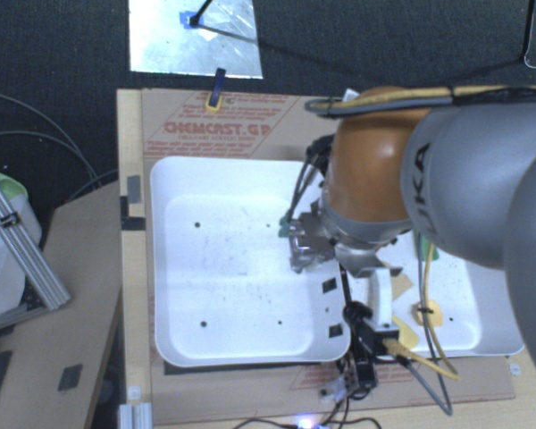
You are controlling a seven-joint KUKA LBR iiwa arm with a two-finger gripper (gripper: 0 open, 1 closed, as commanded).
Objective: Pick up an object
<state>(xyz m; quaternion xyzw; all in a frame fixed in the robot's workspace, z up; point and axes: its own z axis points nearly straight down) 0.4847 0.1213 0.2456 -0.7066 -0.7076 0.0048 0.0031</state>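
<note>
White and shallow, the left bin (174,266) is set on printed brown cardboard (216,129), its floor marked with a few dark specks. Over this bin's right side the gripper (301,255) is hung low; whether it is open or closed cannot be told. The grey arm (464,177) with its orange band is stretched in from the right, hiding much of the right bin (460,322). In that bin a yellow piece (426,313) and a tan piece (406,337) are seen, well apart from the gripper.
</note>
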